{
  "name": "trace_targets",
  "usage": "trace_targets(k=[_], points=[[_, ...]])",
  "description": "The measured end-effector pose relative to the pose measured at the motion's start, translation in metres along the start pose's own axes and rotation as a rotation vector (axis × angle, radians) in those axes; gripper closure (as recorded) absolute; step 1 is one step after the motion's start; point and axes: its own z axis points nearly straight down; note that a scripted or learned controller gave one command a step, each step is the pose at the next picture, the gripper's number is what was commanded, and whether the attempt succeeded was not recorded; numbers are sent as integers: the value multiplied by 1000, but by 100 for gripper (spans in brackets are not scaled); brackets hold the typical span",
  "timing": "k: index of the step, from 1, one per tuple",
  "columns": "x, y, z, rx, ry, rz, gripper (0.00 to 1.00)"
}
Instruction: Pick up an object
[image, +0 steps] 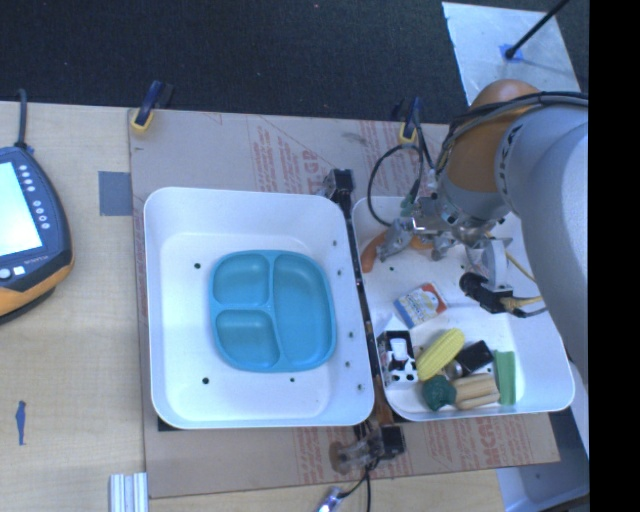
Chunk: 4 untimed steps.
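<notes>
Wooden bench (80, 350): pincer (430, 235) over right bin (545, 390) (toys clustered).

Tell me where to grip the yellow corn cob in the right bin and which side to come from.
Grip the corn cob across its narrow middle, coming straight down from above. It lies flat and slanted on the right bin floor, so the fingers should close across its short width. Toys crowd its lower right side, so the upper left side probably offers more room.
</notes>
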Motion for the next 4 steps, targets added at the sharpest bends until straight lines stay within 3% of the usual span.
trace_targets(k=[2,3,4], points=[[-1,1,-1,-4,-2,2,0],[0,1,-11,-3,1,-2,100],[-8,-85,1,-19,0,-1,100]])
